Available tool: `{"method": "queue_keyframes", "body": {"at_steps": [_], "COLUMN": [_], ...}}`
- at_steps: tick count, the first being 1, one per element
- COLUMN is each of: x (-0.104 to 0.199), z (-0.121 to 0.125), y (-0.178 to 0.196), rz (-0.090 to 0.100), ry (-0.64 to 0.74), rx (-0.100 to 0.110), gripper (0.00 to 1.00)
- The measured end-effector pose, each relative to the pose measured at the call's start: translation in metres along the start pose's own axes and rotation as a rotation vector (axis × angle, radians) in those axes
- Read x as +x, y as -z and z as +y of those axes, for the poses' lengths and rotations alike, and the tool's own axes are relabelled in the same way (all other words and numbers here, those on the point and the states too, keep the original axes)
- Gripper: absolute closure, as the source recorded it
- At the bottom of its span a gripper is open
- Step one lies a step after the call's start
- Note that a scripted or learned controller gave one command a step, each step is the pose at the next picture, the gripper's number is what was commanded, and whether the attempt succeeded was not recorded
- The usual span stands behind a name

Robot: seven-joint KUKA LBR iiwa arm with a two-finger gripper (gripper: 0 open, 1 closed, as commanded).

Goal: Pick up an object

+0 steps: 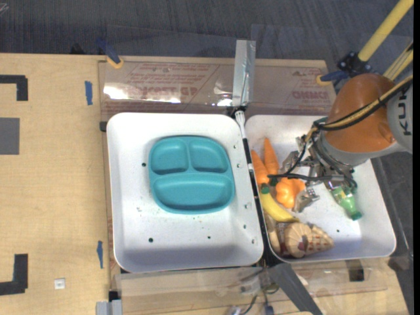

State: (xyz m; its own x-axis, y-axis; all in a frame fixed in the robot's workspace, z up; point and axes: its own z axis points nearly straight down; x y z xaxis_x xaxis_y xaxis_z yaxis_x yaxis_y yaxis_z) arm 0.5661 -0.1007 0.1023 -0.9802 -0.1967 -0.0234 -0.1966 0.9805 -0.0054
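The right bin (374, 238) holds several toy foods along its left side: two orange carrots (270, 155), an orange pepper-like piece (289, 191), a yellow banana (274, 209) and a brown cone-shaped pastry (305, 239). A green bottle (347, 201) lies further right. My gripper (308, 188) hangs low over the bin, between the orange piece and the green bottle, its metal fingers close to the orange piece. The grey arm with its orange band (357, 113) reaches in from the right above it.
The left bin (131, 228) holds a teal divided plate (191, 174). A raised divider (246, 176) separates the two bins. A clear plastic panel (197, 84) stands behind them. Yellow poles (387, 21) cross the upper right corner.
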Motion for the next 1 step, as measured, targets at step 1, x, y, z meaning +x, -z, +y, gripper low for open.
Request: {"method": "queue_keyframes", "body": {"at_steps": [1], "x": [0.0005], "z": [0.0004], "y": [-0.0012], "rz": [0.002], "ry": [0.0], "rx": [-0.001], "gripper": [0.0]}}
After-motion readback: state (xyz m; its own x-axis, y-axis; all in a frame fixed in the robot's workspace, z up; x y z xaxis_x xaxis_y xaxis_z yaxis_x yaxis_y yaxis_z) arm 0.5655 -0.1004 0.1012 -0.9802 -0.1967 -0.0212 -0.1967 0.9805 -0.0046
